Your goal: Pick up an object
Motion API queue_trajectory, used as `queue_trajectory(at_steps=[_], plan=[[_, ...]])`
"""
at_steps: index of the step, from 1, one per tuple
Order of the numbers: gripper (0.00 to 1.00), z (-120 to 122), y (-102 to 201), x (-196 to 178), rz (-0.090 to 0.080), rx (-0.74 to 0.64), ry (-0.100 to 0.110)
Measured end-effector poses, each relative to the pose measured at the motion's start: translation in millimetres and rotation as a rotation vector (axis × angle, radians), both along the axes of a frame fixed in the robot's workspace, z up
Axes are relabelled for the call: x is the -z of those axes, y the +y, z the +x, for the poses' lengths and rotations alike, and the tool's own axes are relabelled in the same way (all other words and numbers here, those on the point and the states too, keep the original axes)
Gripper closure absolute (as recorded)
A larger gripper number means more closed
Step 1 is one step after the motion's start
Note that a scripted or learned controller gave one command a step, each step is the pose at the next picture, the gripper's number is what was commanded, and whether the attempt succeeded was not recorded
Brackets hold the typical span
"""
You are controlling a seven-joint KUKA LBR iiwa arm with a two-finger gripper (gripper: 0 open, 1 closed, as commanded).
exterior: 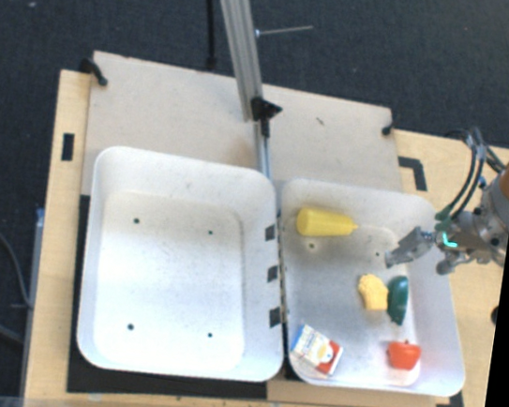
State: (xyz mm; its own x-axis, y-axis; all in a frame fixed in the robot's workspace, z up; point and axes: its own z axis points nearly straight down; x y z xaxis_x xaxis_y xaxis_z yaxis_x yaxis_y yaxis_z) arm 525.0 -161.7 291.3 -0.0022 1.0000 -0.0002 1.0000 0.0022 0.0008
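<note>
The right bin (318,283) holds several objects. A yellow cone-shaped piece (324,223) lies near its back. A small yellow lump (373,292) sits mid-right, touching a dark green piece (397,299). An orange-red object (403,354) rests near the front right corner, and a red and white carton (317,350) lies at the front. My gripper (430,252) hangs over the bin's right back part, above and behind the green piece, open, with nothing between its fingers (408,246).
The left bin (175,262) stands beside the right one, with only small dark holes in its floor. A slanted metal rail (244,54) rises from the back between the bins. Cables lie on the floor at the left.
</note>
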Motion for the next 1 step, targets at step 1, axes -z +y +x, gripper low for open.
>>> queue_trajectory(at_steps=[1], plan=[[0.00,0.5,-0.1,-1.3,-0.001,0.001,-0.003]])
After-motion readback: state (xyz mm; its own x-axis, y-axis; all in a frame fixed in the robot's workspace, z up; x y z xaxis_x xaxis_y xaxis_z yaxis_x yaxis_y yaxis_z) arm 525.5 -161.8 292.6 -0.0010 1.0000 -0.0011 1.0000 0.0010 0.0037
